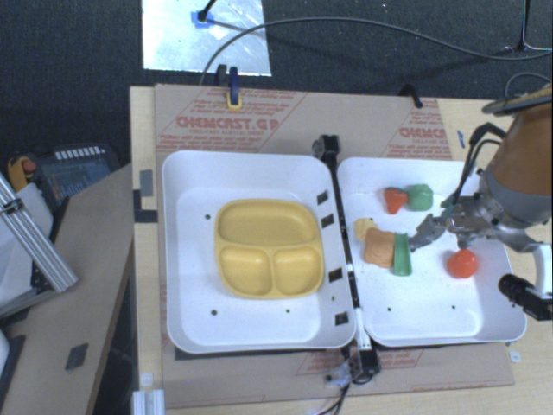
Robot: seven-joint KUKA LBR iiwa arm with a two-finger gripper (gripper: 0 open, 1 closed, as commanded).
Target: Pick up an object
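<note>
In the right bin (432,318) lie several small objects. A red piece (395,200) and a green piece (420,196) sit together near the far side. A small yellow piece (364,228), an orange-tan lump (378,248) and a green block (402,255) cluster near the bin's left wall. A red ball (461,264) rests further right. My gripper (423,233) hangs low over the bin, just right of the green block and left of the red ball, pointing toward the block. Nothing is visibly held.
The left bin (186,232) holds a yellow divided plate (269,247). A black divider with clips (339,232) runs between the bins. The grey arm with its orange band (527,158) comes in over the right bin's far right corner. A black fitting (523,294) sits at the right rim.
</note>
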